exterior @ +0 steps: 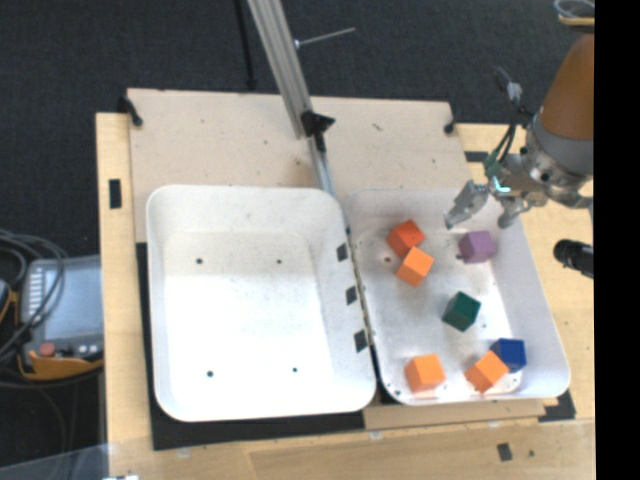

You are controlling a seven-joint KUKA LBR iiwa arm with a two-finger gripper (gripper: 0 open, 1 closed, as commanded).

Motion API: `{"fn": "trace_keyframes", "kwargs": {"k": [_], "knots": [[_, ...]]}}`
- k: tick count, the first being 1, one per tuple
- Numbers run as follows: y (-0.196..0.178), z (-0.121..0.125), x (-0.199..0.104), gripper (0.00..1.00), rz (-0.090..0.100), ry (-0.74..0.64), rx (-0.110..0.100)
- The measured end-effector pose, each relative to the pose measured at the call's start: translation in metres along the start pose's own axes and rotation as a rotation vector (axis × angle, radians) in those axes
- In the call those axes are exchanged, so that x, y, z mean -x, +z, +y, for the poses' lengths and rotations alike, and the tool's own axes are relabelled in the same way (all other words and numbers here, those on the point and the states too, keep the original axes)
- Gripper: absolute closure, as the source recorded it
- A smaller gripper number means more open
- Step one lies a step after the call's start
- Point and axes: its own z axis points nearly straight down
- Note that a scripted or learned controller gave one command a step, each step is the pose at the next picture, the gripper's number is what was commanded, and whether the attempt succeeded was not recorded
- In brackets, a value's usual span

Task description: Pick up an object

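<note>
Your gripper hangs with fingers spread and nothing between them, just above the purple cube in the right bin. Two orange cubes sit touching left of the purple cube; a green cube lies below it, apart.

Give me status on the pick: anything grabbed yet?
Done: the arm has reached the right bin, with the hand open above its far end. In hand: nothing sits between the fingers; the purple block lies just below them, resting on the bin floor. Left: descend, close, lift. All seven blocks look untouched.
</note>
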Motion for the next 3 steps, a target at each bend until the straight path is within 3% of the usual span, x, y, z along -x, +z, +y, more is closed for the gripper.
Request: {"fn": "trace_keyframes", "kwargs": {"k": [1,3], "knots": [[-0.003,0.001,0.0,0.0,-0.001,-0.001,0.005],[0.11,-0.002,0.021,0.0,-0.004,0.004,-0.001]]}}
